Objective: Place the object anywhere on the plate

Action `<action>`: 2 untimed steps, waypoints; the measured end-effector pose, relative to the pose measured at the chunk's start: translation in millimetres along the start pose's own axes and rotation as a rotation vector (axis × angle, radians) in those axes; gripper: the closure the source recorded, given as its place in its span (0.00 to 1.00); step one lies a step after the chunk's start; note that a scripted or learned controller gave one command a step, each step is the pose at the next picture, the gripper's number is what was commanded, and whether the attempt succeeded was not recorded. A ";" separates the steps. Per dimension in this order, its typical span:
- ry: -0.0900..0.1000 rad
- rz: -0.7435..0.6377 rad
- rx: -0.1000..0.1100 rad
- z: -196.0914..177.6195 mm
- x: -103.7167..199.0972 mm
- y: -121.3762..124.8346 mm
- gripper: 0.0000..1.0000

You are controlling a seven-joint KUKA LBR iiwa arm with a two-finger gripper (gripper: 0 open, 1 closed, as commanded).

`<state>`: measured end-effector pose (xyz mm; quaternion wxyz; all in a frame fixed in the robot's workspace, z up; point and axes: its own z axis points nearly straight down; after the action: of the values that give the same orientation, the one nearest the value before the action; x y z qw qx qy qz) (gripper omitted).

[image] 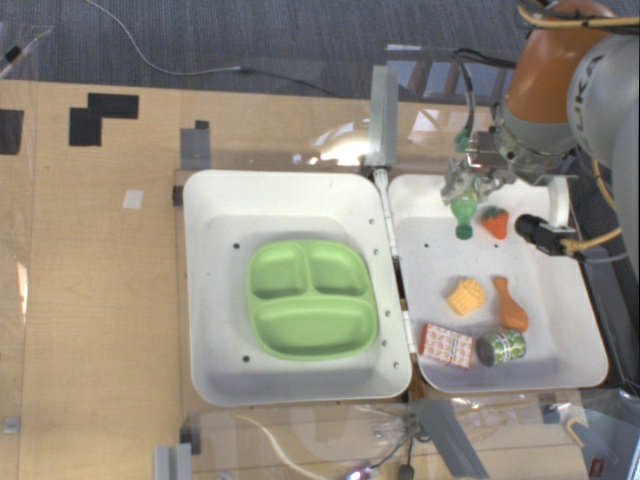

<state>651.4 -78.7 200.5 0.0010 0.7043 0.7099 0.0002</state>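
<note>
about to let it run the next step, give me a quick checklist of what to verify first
1. Green bottle between the claw fingers: ok, it hangs there above the right bin.
2. Bottle lifted off the bin floor: cannot tell.
3. Green plate in the left bin, its compartments bare: ok.
4. Bottle over the plate: not ok, it is above the right bin.
5. Strawberry apart from the bottle: ok, just beside it.
6. Cheese, drumstick, can and red packet away from the claw: ok.
</note>
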 end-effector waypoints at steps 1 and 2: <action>0.002 0.003 0.002 18.5 74.4 1.2 1.00; 0.002 0.005 0.003 18.0 152.5 -33.9 1.00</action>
<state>616.3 73.6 182.3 -0.0006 0.7059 0.7083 -0.0003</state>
